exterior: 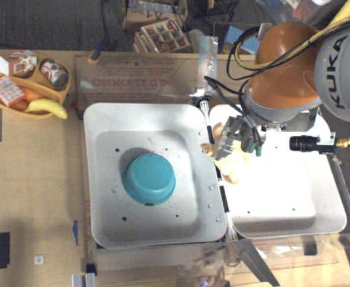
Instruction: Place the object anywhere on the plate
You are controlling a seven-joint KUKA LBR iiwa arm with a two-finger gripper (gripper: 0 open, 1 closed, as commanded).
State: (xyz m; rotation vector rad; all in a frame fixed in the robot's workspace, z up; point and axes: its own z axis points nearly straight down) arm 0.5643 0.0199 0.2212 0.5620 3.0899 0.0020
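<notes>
The gripper [227, 143] hangs over the bins' shared edge, beside pale objects [230, 167].

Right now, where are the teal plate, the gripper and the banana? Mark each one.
teal plate [150, 179]: camera view, centre of its top, in the left bin.
gripper [230, 143]: camera view, midway between its fingertips, at the right bin's left edge.
banana [47, 107]: camera view, middle of its body, on the orange tray.

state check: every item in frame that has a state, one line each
teal plate: upside down, in the left bin, nothing on it.
pale object: lying at the right bin's left edge, below the gripper, not on the plate.
gripper: low over the right bin's left side; grip unclear.
</notes>
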